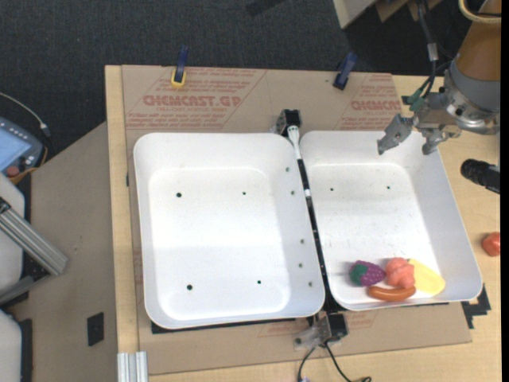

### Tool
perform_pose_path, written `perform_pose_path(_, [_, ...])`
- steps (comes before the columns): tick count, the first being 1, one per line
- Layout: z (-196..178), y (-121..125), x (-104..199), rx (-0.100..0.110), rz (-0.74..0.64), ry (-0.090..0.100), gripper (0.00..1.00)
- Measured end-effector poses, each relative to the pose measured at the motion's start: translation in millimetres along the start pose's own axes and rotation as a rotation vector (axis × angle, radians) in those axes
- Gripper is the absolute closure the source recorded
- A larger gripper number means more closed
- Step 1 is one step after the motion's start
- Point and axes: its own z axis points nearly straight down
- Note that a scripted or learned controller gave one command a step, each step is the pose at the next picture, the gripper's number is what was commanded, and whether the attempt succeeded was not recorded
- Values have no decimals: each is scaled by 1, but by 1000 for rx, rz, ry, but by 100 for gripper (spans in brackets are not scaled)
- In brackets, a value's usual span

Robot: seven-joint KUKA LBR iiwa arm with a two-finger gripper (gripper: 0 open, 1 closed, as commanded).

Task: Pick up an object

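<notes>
I count four toys bunched in the right bin's (445,213) near corner: a purple grape cluster (367,273), a red-orange piece (400,271), a yellow piece (428,279) and an orange sausage (390,293). My gripper (409,139) hangs over that bin's far edge, fingers apart, holding nothing. The left bin (159,213) adjoins it on a cardboard-covered tabletop (238,94) printed "CHEMCAST".

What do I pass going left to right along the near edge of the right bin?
Purple grapes → orange sausage → red fruit → yellow piece, all bunched in the right bin. The gripper is open over its far edge.
</notes>
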Motion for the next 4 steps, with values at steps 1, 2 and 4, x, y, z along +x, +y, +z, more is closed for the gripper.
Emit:
perform_pose_path(1, [-57,-56,23,3,-1,1,0])
perform_pose_path(2, [-65,-111,-48,2,4,1,0])
perform_pose_path(4, [-89,-138,-28,-14,-1,-6,0])
